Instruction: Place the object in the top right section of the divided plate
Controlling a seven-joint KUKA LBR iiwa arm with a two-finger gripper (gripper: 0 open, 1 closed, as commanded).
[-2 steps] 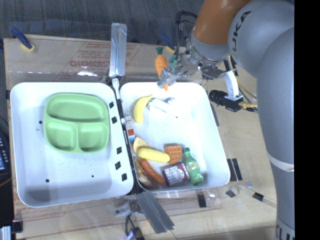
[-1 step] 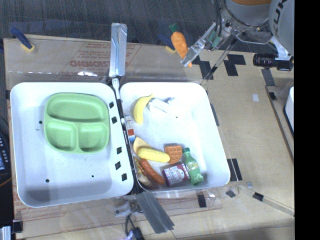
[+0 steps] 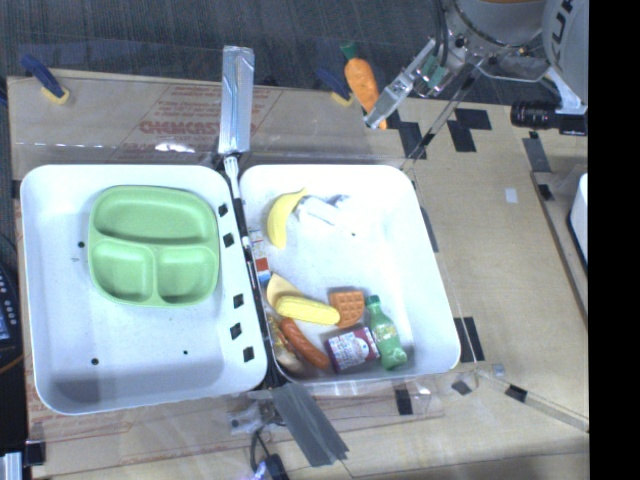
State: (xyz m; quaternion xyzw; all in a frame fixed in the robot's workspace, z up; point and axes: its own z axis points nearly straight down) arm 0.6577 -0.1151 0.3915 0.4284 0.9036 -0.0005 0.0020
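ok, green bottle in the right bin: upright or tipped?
Tipped. The green bottle lies on its side on the right bin floor, cap toward the far wall, beside the other toy food.

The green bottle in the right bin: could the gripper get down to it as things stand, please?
Probably yes. The green bottle lies uncovered on top, open from above, though the jar and the bin wall crowd it.

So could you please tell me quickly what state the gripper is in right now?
Gripper: raised above the bench beyond the right bin's far corner, nothing visibly held; open or shut cannot be told.
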